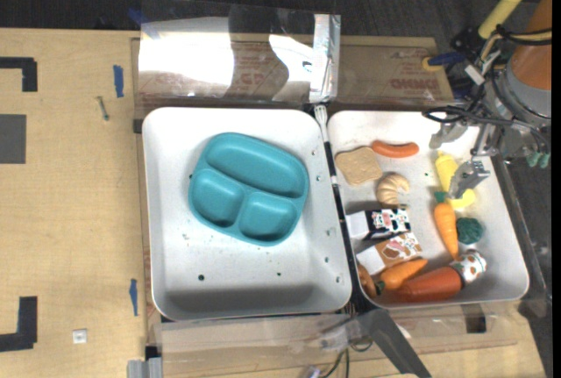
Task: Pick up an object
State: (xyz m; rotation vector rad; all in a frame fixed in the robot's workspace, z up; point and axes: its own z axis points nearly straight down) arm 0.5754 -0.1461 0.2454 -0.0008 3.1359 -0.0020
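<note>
My fingers (469, 159) hang parted over the right bin (511, 227), near its far right side, with nothing between them; a yellow piece (449, 171) lies just below them. This bin is crowded: a hot dog (394, 148) and a slice of bread (358, 165) at the back, a croissant (392, 186) beside them, a carrot (446, 227) with a dark green piece (468, 230) at its right, small printed cartons (388, 221) in the middle, and orange and red vegetables (419, 278) along the near wall. The left bin (175, 262) holds a teal divided plate (248, 187), lying flat, its three compartments bare.
</note>
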